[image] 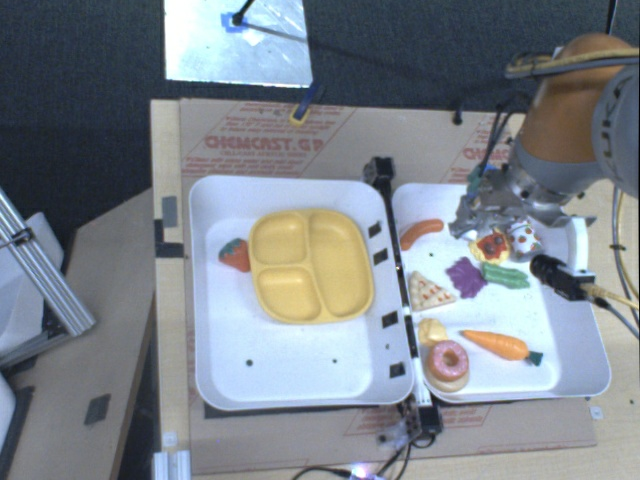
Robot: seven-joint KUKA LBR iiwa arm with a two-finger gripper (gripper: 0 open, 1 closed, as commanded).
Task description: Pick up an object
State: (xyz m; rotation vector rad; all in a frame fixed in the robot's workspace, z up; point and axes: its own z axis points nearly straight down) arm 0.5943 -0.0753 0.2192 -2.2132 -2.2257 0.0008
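Note:
My gripper [487, 220] hangs low over the far part of the right bin [580, 363], just above a small red and yellow toy [493, 247] with a white toy [523, 238] beside it. Whether it touches either toy is unclear. An orange sausage [421, 232] lies to its left. Nearer the front lie a purple piece [465, 276], a green piece [506, 276], a pizza slice [430, 292], a carrot [497, 344] and a pink donut [447, 362].
The left bin [225, 368] bears a yellow divided plate [310, 265] and a strawberry [235, 254] at its left. A black divider [395, 268] runs between the bins. A black fitting with a cable [558, 273] sits at the right bin's right side.

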